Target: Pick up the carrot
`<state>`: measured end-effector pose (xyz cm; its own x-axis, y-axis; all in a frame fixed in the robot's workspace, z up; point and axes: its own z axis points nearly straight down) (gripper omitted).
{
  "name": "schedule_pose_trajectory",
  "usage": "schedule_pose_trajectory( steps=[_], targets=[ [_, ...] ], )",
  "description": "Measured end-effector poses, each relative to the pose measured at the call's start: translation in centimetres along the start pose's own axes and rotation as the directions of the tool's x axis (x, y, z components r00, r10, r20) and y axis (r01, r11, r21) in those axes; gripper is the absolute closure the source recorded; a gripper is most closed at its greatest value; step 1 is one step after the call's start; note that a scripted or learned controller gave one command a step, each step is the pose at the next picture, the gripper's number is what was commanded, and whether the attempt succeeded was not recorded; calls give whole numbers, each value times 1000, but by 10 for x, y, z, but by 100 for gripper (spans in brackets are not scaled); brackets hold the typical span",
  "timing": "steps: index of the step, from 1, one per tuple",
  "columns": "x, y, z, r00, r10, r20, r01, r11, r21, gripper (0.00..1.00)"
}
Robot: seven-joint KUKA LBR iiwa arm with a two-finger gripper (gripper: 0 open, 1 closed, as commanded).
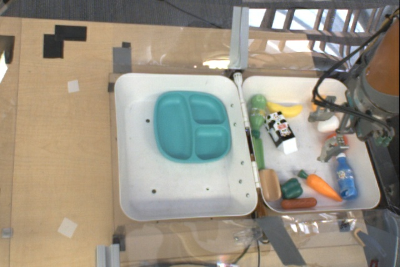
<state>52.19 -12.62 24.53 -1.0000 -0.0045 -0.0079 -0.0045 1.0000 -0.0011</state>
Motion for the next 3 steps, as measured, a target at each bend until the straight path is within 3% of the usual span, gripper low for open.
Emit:
schedule_pose_trajectory(
  steps=[1, 2, 3],
  targets=[
    [9, -26, 150, 984, -179, 1, 179, 984, 0, 0],
    [5, -23, 138, 982, -187, 11, 187, 982, 3, 100],
    [-26, -22, 27, 965, -262, 11, 262, 965, 6, 100]
  ],
)
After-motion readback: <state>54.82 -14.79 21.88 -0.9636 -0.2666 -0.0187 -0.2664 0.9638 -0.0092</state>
